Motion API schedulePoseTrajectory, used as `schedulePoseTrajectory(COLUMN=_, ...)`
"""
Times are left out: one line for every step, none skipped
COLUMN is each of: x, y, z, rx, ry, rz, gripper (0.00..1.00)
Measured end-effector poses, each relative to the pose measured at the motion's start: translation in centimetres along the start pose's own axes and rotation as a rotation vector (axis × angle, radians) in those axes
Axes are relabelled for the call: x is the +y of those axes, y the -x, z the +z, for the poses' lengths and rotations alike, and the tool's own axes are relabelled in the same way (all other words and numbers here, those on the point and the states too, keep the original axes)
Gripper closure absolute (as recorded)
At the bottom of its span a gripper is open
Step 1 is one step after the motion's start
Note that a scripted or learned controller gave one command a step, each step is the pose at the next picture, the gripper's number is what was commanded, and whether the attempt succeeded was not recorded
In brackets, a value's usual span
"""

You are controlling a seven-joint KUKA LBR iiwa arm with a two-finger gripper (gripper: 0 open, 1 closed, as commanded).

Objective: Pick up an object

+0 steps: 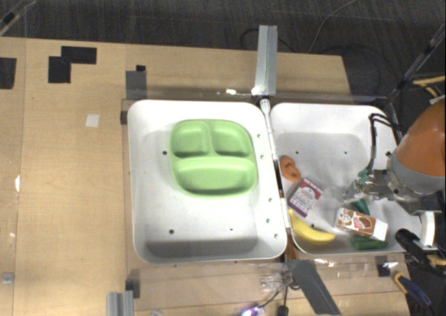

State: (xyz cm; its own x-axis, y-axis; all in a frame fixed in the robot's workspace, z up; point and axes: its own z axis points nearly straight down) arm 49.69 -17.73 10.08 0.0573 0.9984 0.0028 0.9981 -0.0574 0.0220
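You see two shallow white bins on the wooden bench (63, 189). The left bin (150, 238) holds one green plastic tray with three compartments (211, 156), with free floor all around it. The right bin (327, 130) holds five things, all in its lower half: one small orange ring-shaped piece (288, 167) near the dividing wall, one purple and white packet (304, 197), one yellow banana (311, 230) by the front edge, one small brown and white carton (360, 222), and one dark green piece (363, 241) just beside it. The upper half is open. The end effector (367, 189) is low above the carton; whether it is open you cannot tell.
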Motion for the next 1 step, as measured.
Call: schedulePoseTrajectory(x=-0.7, y=-4.73, z=-14.39, rx=-0.003, ry=-0.018, rz=-0.062, gripper=1.0)
